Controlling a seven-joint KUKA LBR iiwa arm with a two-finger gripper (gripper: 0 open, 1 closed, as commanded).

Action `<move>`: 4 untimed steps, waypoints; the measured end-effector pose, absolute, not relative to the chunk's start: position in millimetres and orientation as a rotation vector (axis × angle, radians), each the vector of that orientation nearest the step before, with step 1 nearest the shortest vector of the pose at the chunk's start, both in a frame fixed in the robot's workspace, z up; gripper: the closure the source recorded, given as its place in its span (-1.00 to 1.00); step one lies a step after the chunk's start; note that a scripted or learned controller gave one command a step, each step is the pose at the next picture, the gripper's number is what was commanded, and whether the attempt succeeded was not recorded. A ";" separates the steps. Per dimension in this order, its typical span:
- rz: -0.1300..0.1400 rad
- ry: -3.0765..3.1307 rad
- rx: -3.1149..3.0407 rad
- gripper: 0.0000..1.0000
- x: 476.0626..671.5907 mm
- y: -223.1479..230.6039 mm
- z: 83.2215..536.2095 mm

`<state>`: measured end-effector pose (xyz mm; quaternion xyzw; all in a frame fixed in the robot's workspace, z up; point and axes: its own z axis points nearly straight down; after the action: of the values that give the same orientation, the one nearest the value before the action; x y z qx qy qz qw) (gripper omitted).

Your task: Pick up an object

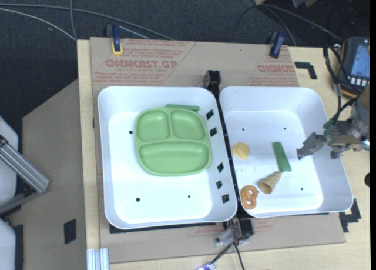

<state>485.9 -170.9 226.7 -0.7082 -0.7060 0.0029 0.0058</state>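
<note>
Camera view: plywood desk (176, 57) on dark carpet. Left bin (117, 204), glossy white: smooth green divided plate (173, 142). Right bin (311, 198): flat green bar (281, 156), ridged tan cone (270, 182), lumpy yellow piece (240, 150), twisted brown pretzel (249, 196). Pincer (306, 148) over bin's right side, holding nothing; finger spread unclear.

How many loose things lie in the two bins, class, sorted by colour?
Green: 2, the divided plate and the green stick
Yellow: 1, the yellow lump
Tan or orange: 2, the cone and the pretzel
Total: 5
</note>
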 end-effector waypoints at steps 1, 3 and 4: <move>0.000 -2.221 -2.220 -1.00 488.5 -170.7 231.9; 0.004 -2.216 -2.215 -1.00 494.6 -157.6 109.9; 0.002 -2.217 -2.217 -1.00 493.9 -156.7 83.1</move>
<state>493.9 -156.7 83.1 -0.7071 -0.7071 0.0006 0.0031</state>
